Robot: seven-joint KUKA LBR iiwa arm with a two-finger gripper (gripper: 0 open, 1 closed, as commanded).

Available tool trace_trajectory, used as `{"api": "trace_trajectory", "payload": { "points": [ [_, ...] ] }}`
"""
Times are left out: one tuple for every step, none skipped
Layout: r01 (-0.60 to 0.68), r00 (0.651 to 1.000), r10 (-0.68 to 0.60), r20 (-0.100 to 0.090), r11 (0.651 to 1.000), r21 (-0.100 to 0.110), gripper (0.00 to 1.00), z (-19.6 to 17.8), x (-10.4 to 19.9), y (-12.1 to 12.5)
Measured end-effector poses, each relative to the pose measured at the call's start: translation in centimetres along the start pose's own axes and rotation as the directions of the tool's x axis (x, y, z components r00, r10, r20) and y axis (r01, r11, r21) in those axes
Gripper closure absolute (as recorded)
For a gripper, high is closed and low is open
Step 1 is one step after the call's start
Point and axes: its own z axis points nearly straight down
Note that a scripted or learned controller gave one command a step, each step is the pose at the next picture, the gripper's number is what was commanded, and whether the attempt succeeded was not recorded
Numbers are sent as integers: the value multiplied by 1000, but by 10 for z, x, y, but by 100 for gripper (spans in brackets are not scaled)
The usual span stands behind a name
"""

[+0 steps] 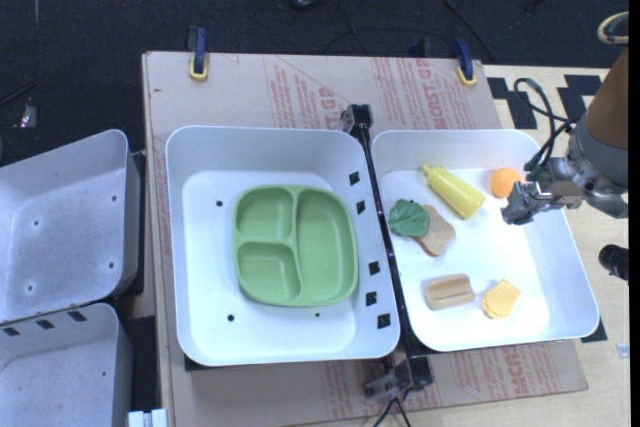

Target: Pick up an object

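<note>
Two shallow white bins sit side by side on a tabletop (pixel 270 75) of printed cardboard sheet, clamped at the far edge by blue clips.

Left bin (pixel 190 245): smooth plastic with rounded corners, holding a pale green tray (pixel 296 245), glossy, with three compartments.

Right bin (pixel 560 305): small food-shaped items, loosely scattered.
- Yellow bottle (pixel 453 191), tapered, lying on its side at the far middle.
- Orange ball (pixel 505 182), round, just right of the bottle.
- Green leaf (pixel 407 216), crinkled, touching a tan bread slice (pixel 436 233) on its right.
- Tan block (pixel 448 291), rounded oblong, near side.
- Yellow wedge (pixel 501 298), angular, just right of the block.

Gripper (pixel 520 207): dark metal, low over the right bin's right side, just near of the ball; whether it is spread or pressed together cannot be told. Nothing is visible between its tips.
</note>
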Motion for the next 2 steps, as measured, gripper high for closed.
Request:
{"api": "trace_trajectory", "payload": {
  "points": [
    [5,1000,-5,-3,1000,3,100,1,46,9],
    [6,1000,-5,-3,1000,2,100,-3,105,23]
  ]
}}
